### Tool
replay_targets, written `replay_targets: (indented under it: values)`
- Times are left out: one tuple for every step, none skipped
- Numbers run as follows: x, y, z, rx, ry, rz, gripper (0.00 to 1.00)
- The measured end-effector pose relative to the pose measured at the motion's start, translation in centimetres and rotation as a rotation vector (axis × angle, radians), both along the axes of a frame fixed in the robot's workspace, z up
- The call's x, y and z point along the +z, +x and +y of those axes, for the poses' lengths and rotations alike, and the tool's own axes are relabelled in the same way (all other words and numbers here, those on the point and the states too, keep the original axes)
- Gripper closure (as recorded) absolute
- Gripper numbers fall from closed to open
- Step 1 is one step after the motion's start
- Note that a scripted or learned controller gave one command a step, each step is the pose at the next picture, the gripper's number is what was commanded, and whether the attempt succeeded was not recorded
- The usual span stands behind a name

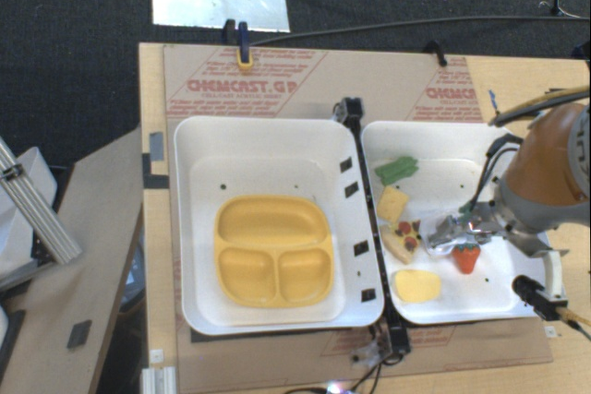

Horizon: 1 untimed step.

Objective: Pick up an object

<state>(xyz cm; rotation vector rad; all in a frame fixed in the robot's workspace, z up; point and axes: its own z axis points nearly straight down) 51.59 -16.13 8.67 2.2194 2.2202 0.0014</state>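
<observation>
The pincer [447, 233] hangs low in the right bin [499, 314]; whether it is wide or narrow cannot be told. Just beside it lies a red carrot [466, 257], touching or nearly so. To its left sit a pizza slice [404, 242], a cheese wedge [392, 203], a green piece [397, 169] and a yellow disc [417, 285]. The left bin [199, 198] holds a yellow tray [273, 250].

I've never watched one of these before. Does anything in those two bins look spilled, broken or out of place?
Nothing stands out. The yellow tray lies flat in the left bin; the toy foods sit loosely scattered in the right bin.
</observation>
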Motion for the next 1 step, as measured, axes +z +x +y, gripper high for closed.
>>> replay_targets:
  values:
    - [1.06, 0.12, -0.05, -0.001, -0.002, -0.004, 1.0]
